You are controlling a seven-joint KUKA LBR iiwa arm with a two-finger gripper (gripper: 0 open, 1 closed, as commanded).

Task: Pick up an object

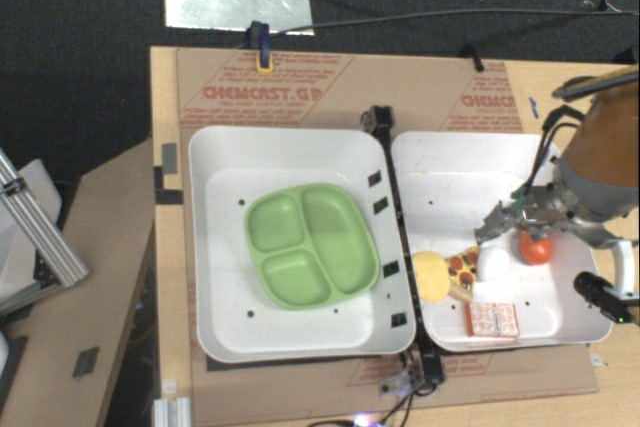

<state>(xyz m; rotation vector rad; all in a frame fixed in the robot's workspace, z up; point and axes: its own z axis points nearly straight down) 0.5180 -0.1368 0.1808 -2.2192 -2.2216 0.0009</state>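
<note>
The left shallow white bin [215,245] contains a light green plastic plate with three compartments [312,243], lying flat near the bin centre. The right shallow white bin [440,160] contains a round yellow object [432,276] near its left wall, with a small multicoloured item [463,264] touching it, and a flat red-and-white printed packet [492,320] near the front wall. A small red-orange ball [537,249] sits directly under the gripper [530,215]. Gripper opening and contact with the ball cannot be determined.
</note>
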